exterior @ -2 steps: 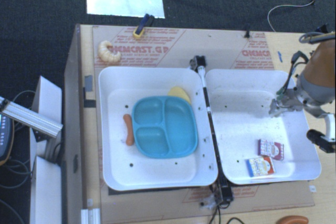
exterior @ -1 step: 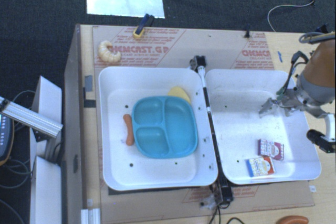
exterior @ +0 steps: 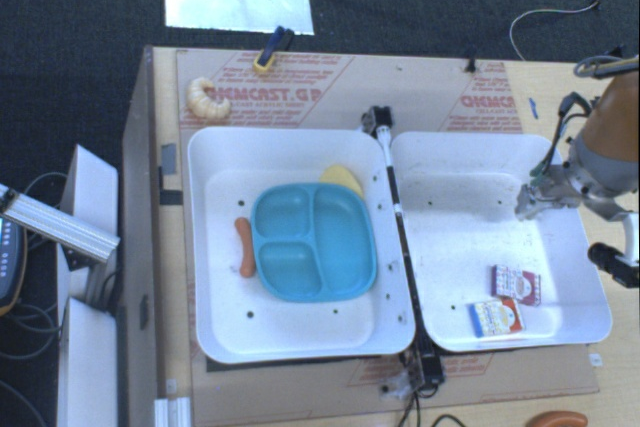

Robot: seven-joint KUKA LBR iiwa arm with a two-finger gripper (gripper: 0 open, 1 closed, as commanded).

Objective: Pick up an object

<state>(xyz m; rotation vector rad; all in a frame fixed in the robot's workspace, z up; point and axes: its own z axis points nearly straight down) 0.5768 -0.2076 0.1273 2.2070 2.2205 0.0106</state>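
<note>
White plastic everywhere on this bench: two shallow white bins sit side by side, the left bin and the right bin, meeting at a dark hinge-like seam down the middle.

In the left bin, a light blue plastic divided tray with three compartments takes the centre. At its nine o'clock lies a small orange sausage-shaped toy, just beside the tray's edge, lengthwise up and down. At the tray's twelve o'clock a yellow rounded piece peeks out, partly tucked behind the tray rim.

Over to the right bin: two small flat cartons sit toward five o'clock on its floor. The red and white carton is at twelve o'clock of the blue, red and white carton, the pair close together and possibly touching at a corner.

And the grey arm with its orange band reaches in from three o'clock. Its two-finger gripper hangs over the right bin's upper right corner, well apart from both cartons. Whether it's spread or pressed together, I can't tell from this angle, and nothing is seen in its grasp.

Outside the bins, on the brown cardboard sheet at eleven o'clock, a cream curled shrimp-like toy rests alone.
</note>
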